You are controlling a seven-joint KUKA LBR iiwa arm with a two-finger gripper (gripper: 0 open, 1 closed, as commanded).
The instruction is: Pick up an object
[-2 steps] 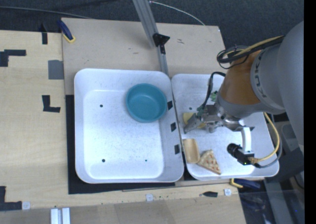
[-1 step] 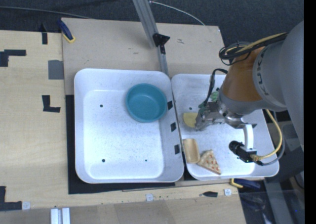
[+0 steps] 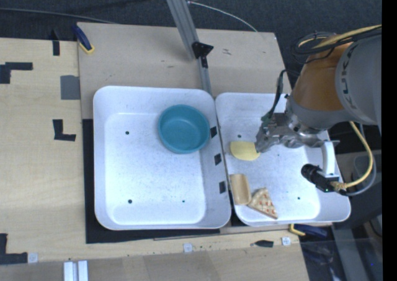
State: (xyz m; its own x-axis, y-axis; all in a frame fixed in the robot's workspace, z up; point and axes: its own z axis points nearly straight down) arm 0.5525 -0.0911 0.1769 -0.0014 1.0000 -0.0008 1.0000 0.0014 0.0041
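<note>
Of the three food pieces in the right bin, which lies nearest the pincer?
The pale yellow rounded piece, right beside the pincer. The tan bread-like block and the orange pizza-like wedge lie farther off, near the bin's front edge.

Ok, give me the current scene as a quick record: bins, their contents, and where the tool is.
left bin: blue bowl, near its upper right corner
right bin: yellow piece, tan bread-like block, pizza-like wedge
tool: low over right bin, right beside the yellow piece
grip state: cannot tell
block and wedge: side by side near the bin's lower left corner
</note>
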